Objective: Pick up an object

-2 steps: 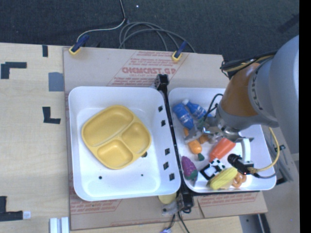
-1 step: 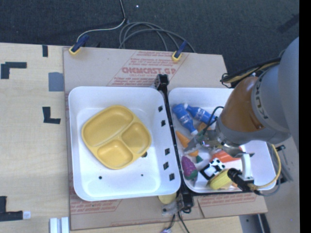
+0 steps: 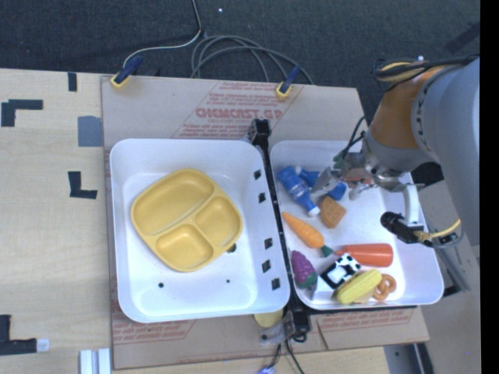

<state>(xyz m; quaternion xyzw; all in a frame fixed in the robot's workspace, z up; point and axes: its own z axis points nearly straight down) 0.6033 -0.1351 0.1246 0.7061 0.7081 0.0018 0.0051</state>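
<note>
Camera view looks down on two white bins on a cardboard sheet (image 3: 234, 104), which lies on the table (image 3: 47, 232). Red letters are printed on the cardboard above the bins, but they are too blurred to read for sure.

Left bin (image 3: 125, 287) holds a yellow divided plate (image 3: 185, 218).

Right bin (image 3: 425, 275) holds several toys: a blue bottle (image 3: 297, 188) near its upper left, a small brown block (image 3: 333, 213), a carrot (image 3: 304, 230), a red piece (image 3: 365, 253), a purple piece (image 3: 302, 269), a black-and-white block (image 3: 341, 270), a corn cob (image 3: 357, 286) and an orange ring (image 3: 383, 288).

Arm (image 3: 425, 119) comes in from the right. Its tool (image 3: 337, 181) is low over the upper part of the right bin, just beside the bottle and just above the brown block. Whether the tool is wide or narrow, I cannot tell, and whether it touches a toy is also not clear.
</note>
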